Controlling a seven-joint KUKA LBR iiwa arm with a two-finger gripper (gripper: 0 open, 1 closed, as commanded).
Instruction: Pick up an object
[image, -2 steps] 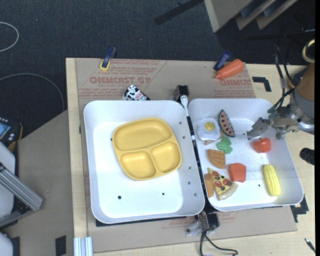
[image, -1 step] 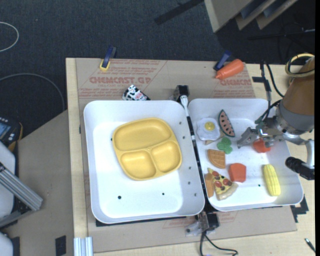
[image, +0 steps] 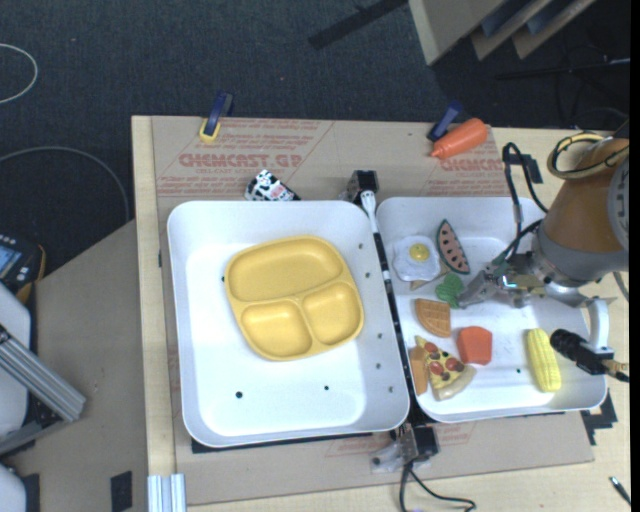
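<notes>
- Two white bins sit side by side on a bench.
- Gripper (image: 478, 290) hovers low in the right bin (image: 500, 400), near its middle.
- Green toy (image: 449, 288) lies just beside its tips.
- Whether the jaws are spread or closed cannot be told.
- Likely step: reaching; next, close on the toy.

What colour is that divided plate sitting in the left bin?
Yellow. The divided plate shows plainly in the camera view, lying in the white left bin.

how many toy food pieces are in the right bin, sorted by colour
White and yellow: 1, fried egg
Red: 1, watermelon slice
Green: 1, green piece by the gripper
Orange: 2, waffle wedge, orange-red block
Yellow: 1, corn cob
Mixed: 1, pizza slice
Total: 7
</notes>
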